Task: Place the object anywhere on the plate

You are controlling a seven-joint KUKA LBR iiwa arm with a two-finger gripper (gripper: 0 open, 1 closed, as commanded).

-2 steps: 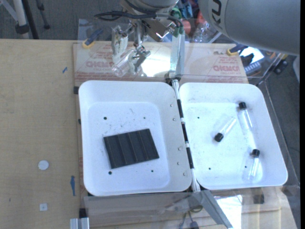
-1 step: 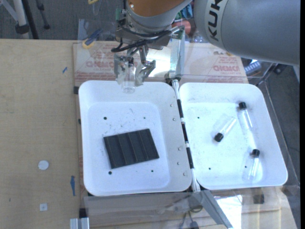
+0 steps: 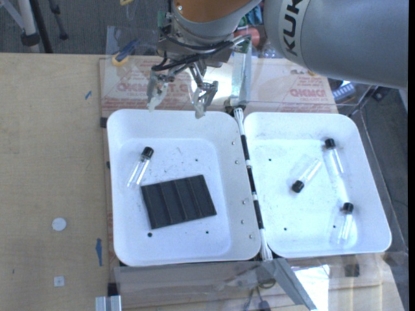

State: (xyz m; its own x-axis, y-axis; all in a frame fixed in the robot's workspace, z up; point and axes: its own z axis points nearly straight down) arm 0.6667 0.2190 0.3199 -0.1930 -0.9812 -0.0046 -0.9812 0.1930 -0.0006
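A clear vial with a black cap [image 3: 140,164] lies in the left bin [image 3: 123,238], just above and left of the dark ribbed plate [image 3: 178,201]. My gripper [image 3: 176,102] hangs over the far rim of the left bin, well above the vial and plate. Its two fingers are spread apart with nothing between them. In the right bin [image 3: 369,238] lie three more clear vials with black caps [image 3: 306,175] [image 3: 332,154] [image 3: 343,220].
A metal divider [image 3: 248,173] runs between the two bins. Printed cardboard [image 3: 130,83] lies behind the bins, with the arm's cables and wrist above it. The wooden bench [image 3: 45,148] stretches out to the left.
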